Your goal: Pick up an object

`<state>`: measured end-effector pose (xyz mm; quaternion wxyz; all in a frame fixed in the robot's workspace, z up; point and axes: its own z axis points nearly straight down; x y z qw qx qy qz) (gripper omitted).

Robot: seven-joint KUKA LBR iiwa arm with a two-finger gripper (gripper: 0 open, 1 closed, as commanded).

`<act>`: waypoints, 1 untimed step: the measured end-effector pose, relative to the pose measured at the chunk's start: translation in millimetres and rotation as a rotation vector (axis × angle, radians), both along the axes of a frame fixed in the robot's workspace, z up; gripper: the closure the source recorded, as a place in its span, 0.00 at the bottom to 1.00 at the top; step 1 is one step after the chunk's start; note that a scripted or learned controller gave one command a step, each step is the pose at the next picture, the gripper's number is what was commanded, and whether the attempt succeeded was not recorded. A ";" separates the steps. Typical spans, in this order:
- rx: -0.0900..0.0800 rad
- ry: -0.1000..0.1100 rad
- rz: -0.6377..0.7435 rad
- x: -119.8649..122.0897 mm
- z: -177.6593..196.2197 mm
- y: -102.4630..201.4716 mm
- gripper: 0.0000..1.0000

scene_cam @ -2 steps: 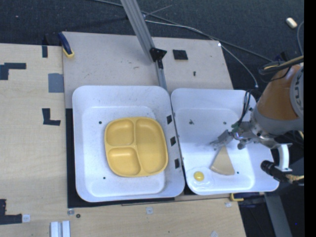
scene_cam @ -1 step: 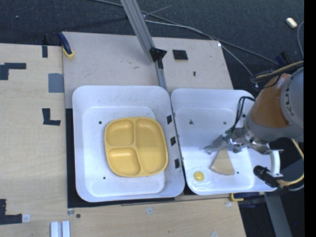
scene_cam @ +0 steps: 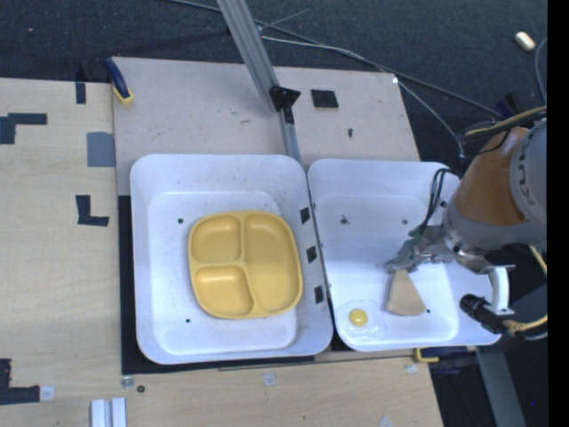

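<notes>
Two white bins are set side by side on a tan bench (scene_cam: 222, 105), with dark floor (scene_cam: 400, 16) seen behind. A yellow plate (scene_cam: 244, 263) is laid in the left bin (scene_cam: 160, 238). In the right bin (scene_cam: 373, 203), a tan wedge (scene_cam: 405, 295) and a small yellow piece (scene_cam: 357, 318) are seen. The gripper (scene_cam: 411, 256) is placed just above the wedge; how wide it is cannot be told.

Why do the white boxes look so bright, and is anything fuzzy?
Camera view: the two white bins glare under bright light, washing out their rims; the yellow tray stays fairly sharp; the pincer and arm look soft and blurry.
</notes>
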<state>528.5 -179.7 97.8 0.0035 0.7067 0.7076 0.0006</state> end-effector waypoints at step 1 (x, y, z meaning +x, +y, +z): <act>0.004 0.003 0.001 -1.1 49.2 10.5 1.00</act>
